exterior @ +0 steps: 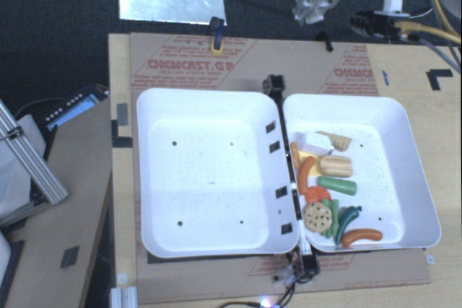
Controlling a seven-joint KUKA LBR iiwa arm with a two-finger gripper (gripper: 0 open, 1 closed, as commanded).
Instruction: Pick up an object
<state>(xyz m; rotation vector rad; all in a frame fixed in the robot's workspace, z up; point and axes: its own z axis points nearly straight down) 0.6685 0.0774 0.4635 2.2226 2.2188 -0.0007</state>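
The gripper [312, 2] hangs high at 12 o'clock, above the bench's far edge and well apart from both bins; whether its jaws are released or clenched cannot be told. The toy food lies in the right bin [404, 155], crowded against its left wall. A bread roll [336, 166] lies with its long axis running 9 to 3 o'clock. Just below, a green cucumber [339, 186] points toward 3 o'clock. An orange sausage [361, 235] lies near the bin's 6 o'clock edge, beside a round cookie [316, 216]. The left bin [202, 169] sits alongside.
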